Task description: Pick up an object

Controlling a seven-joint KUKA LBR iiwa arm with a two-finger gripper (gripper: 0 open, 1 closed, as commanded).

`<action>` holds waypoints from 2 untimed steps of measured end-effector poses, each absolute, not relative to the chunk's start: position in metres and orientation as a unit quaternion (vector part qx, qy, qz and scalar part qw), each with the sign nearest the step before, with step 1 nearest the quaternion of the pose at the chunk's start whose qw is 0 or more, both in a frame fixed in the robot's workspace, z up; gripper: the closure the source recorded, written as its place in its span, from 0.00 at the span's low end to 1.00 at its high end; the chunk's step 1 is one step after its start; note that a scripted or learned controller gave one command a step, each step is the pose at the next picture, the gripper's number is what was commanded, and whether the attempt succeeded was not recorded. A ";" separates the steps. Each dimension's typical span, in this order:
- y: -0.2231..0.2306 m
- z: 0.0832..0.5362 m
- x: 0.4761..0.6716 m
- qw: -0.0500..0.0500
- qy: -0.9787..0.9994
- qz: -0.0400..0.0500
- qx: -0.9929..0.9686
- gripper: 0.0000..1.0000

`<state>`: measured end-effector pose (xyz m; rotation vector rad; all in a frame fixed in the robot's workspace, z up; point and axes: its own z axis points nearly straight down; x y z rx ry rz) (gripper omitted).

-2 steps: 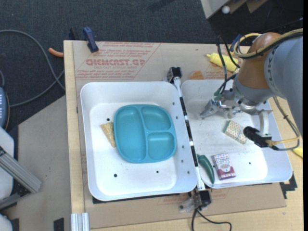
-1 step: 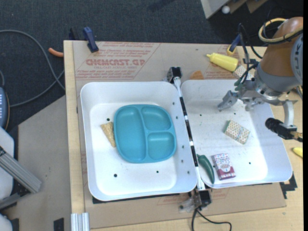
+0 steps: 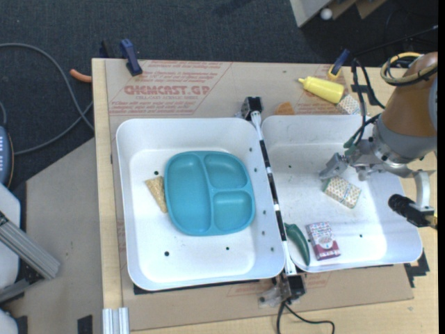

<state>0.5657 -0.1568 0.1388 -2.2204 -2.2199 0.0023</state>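
My gripper (image 3: 345,171) hangs over the upper middle of the right bin (image 3: 389,245), at the end of the grey arm with its orange band (image 3: 410,103). Just below it a small patterned block (image 3: 343,191) lies tilted on the bin floor, very close to the gripper; whether they touch I cannot tell. A red and white packet (image 3: 322,241) rests near the bin's front. Beside the packet, a green curved item (image 3: 297,239) leans on the left wall.
The left bin (image 3: 139,249) holds a teal divided plate (image 3: 209,192) with a tan wedge (image 3: 157,191) tucked at its left side. On the bench behind the right bin lies a yellow object (image 3: 322,87). Blue clamps (image 3: 130,56) grip the back edge of the cardboard.
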 end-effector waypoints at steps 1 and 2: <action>-0.159 0.118 0.561 0.001 -0.707 0.001 -0.707 0.00; -0.165 0.114 0.563 0.000 -0.707 0.000 -0.707 0.00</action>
